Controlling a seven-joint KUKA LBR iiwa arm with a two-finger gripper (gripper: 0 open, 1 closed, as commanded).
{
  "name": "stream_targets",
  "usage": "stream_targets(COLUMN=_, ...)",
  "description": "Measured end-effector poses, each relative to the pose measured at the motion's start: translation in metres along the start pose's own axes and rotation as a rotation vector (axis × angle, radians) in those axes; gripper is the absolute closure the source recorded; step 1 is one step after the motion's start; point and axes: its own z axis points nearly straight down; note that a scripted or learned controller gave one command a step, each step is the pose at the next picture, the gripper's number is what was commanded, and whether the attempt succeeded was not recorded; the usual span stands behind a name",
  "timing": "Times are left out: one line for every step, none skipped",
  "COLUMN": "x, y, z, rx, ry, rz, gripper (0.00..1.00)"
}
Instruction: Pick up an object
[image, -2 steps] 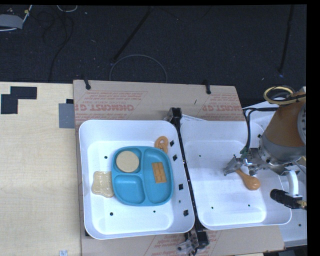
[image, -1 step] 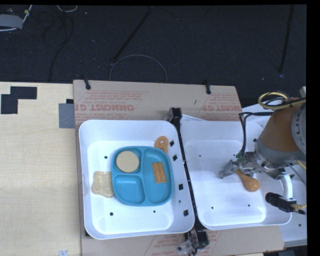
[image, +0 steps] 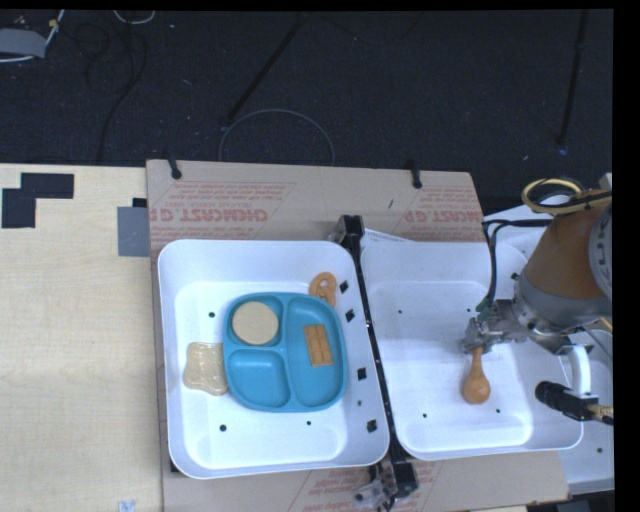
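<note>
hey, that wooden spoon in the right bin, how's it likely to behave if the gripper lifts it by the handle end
The wooden spoon looks rigid, so it probably won't flex. Its rounded bowl sits at the far end from the gripper, so held by the handle tip it may swing or droop. The handle looks narrow and smooth, so it could slip or twist in the right bin.

1. A small wooden spoon (image: 476, 378) lies in the right bin (image: 440, 425), near its right side.
2. Its round bowl end points toward the front wall (the lower edge in the view).
3. Its thin handle goes up, and the handle's top touches the gripper (image: 484, 331).
</note>
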Motion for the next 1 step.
stream_targets(x=-0.0089, y=0.0013, z=-0.0590, rx=-0.004, ry=-0.002, rz=0.002, gripper=1.00)
